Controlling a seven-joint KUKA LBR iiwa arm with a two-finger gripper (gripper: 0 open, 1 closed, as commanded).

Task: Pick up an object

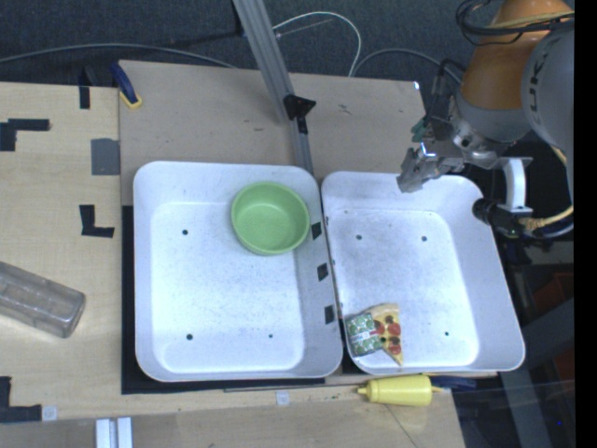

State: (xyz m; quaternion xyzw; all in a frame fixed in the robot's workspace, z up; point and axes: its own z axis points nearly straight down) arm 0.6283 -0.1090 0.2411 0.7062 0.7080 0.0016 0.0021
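- I see 3 candidate objects. A green bowl sits upright in the left bin, against its far edge and toward the far right corner.
- A small printed packet lies flat in the right bin, in its near left corner, touching or just beside the left wall.
- A yellow bottle lies on its side on the tabletop, just outside the right bin's near edge, close to the packet.
- The gripper hangs over the far edge of the right bin, near the middle of that edge, well apart from all 3 objects. I see nothing in it; I cannot tell how far the fingers are spread, as they blur into 1 dark grey shape.
- The arm comes in from the right, its orange band above the wrist.
- A clear plastic container lies on its side at the tabletop's left edge.
- A grey pole slants up from between the 2 bins.
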